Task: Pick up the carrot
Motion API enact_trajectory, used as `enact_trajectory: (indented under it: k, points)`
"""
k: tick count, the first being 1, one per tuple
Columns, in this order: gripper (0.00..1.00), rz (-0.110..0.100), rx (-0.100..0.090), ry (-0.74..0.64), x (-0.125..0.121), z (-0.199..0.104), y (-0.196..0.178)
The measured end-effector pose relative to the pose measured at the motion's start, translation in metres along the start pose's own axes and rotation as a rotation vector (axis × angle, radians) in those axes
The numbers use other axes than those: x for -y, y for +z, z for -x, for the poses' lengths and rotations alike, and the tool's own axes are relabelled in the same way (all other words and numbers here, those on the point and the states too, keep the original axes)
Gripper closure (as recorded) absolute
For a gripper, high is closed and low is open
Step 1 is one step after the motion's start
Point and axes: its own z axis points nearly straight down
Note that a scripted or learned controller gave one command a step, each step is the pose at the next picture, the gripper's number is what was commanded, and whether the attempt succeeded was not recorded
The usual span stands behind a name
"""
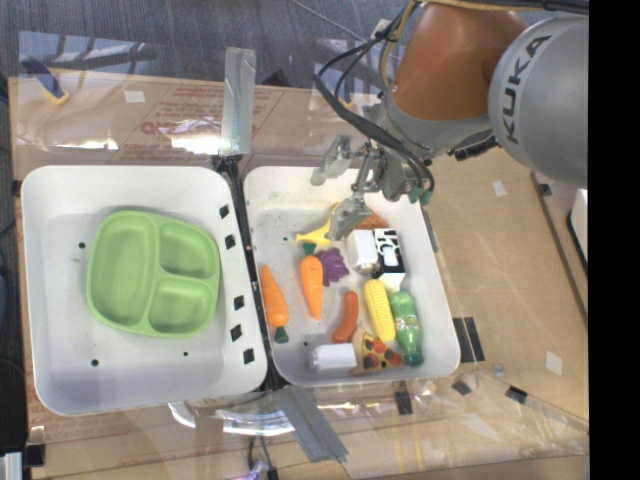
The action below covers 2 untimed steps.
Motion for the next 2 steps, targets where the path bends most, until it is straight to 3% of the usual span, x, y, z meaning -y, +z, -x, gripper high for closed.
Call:
enact_trajectory:
  k: [1, 2]
  points:
    - [0.0, 0.004, -0.011, -0.075, 0.001, -0.041, 0.124]
    - [0.0, 0.003, -0.004, -0.082, 0.004, -0.064, 0.174]
